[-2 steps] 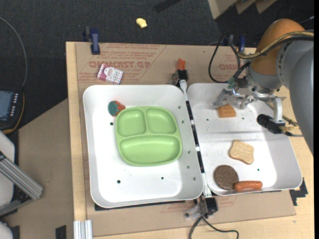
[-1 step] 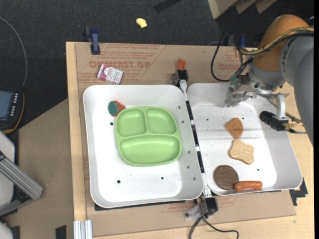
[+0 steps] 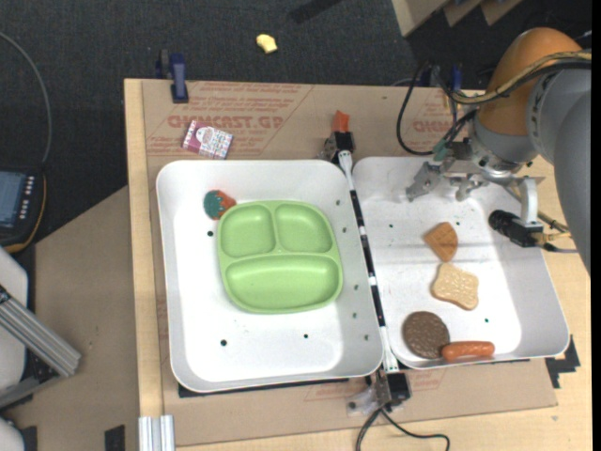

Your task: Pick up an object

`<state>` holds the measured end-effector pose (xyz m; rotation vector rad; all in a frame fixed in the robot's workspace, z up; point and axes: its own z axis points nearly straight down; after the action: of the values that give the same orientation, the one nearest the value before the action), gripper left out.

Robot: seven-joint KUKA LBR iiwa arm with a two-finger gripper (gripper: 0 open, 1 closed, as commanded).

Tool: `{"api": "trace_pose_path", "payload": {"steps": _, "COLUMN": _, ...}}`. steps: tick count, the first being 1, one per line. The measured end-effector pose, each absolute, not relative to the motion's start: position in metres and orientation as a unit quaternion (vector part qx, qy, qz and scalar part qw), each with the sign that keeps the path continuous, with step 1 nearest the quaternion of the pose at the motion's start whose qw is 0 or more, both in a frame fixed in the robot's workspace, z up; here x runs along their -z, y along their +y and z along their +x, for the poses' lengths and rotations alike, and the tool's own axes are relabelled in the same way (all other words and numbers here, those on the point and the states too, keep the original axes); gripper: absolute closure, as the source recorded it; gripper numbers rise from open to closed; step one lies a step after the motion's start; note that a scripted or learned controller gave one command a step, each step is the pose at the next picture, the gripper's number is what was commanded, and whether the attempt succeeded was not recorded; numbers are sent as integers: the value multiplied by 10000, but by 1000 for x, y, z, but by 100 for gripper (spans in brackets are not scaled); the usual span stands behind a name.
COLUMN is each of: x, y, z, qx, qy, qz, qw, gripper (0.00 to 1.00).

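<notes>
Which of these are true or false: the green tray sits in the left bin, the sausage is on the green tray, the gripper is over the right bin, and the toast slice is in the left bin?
The green tray sits in the left bin: true.
The sausage is on the green tray: false; it lies in the right bin, beside the brown patty.
The gripper is over the right bin: true.
The toast slice is in the left bin: false; right bin.

One fixed overhead camera, slanted down over both bins point(image 3: 178, 252).

Arm point(image 3: 554, 92) cut off at right edge
</notes>
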<state>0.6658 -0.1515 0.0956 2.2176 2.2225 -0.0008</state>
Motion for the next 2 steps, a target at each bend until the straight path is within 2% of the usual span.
{"api": "trace_pose_path", "payload": {"steps": 1, "x": -84, "y": -141, "z": 599, "qx": 15, "qy": 7065, "qz": 7077, "qw": -27, "gripper": 0}}
{"api": "trace_pose_path", "payload": {"steps": 2, "x": -96, "y": -141, "z": 602, "qx": -10, "qy": 7069, "qz": 7073, "qw": 17, "gripper": 100}}
